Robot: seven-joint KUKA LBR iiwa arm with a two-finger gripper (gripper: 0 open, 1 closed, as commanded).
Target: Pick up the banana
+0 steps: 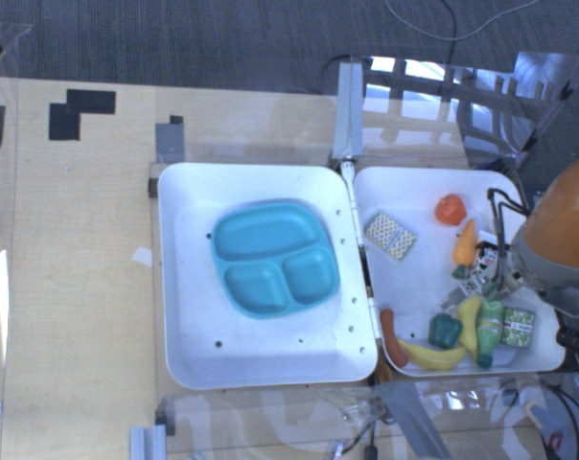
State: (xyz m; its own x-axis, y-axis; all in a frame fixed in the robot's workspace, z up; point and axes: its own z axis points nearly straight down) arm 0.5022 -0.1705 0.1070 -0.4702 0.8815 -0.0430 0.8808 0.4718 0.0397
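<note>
The yellow banana lies curved along the front wall of the right bin, between a red sausage and a green bottle. A dark green pepper sits just behind it. The arm's orange band comes in from the right. My gripper hangs low over the right side of this bin, behind the banana and apart from it, near an orange carrot.
The right bin also holds a red tomato, a patterned square packet and a green box. In the left bin a blue divided tray lies flat. A metal divider stands behind the bins.
</note>
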